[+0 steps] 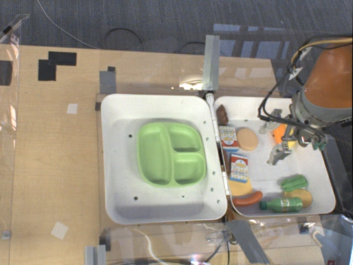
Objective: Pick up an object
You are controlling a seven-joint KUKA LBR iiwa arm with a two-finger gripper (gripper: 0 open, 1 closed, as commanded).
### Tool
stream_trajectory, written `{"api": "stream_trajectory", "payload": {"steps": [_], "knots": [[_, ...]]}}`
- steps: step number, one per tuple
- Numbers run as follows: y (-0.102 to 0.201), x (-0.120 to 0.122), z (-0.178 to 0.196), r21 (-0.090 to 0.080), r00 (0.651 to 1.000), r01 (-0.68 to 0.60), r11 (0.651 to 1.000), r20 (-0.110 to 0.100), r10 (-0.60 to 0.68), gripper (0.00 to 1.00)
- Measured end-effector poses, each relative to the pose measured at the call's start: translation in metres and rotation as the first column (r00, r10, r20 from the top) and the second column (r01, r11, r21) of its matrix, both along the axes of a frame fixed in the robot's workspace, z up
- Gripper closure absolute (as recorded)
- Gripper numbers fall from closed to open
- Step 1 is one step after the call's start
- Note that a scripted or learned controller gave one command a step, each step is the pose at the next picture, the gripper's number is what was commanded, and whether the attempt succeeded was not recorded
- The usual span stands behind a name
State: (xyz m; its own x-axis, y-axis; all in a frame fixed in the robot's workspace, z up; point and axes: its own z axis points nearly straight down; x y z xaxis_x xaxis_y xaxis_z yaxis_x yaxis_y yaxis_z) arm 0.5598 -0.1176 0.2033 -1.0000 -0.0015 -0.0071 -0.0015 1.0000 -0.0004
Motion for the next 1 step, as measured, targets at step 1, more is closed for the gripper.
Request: {"api": "stream_trajectory", "payload": {"steps": [1], "knots": [[-0.0454, -0.0153, -0.1063, -0.001, 1.000, 0.026, 1.000, 0.005, -0.026, 0.00]]}}
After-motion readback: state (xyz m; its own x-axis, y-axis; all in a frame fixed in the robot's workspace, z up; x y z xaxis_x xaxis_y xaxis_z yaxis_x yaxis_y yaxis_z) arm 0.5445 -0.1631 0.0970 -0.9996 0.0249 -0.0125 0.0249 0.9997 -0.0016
